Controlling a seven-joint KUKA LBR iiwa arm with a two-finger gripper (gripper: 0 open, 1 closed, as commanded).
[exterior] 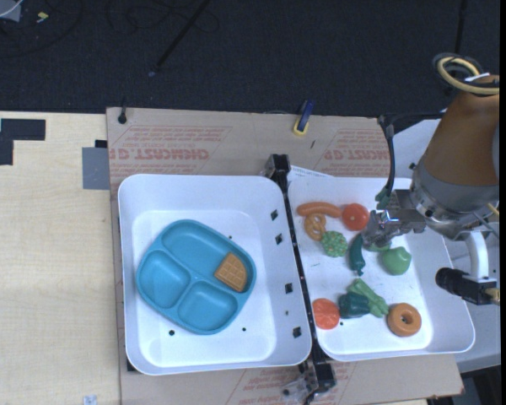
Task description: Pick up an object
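In the right bin (455, 332) lies a scatter of toy food: a red tomato (355, 216), an orange sausage (319, 208), a pretzel (315, 225), green broccoli (334, 244), a dark teal piece (356, 255), a green pepper (396, 261), a green-and-teal vegetable (362, 300), a second red tomato (325, 313) and a glazed doughnut (404, 319). My gripper (379, 236) hangs low over that bin's middle, between the upper tomato and the green pepper, just above the dark teal piece. I see nothing held in it.
The left bin (143, 344) holds a blue divided plate (181, 285) with a waffle-like cracker (231, 272) in its right compartment. A black divider (288, 260) joins the two bins. Cardboard lies under both, and the arm's orange-banded body (462, 146) looms over the right bin's far corner.
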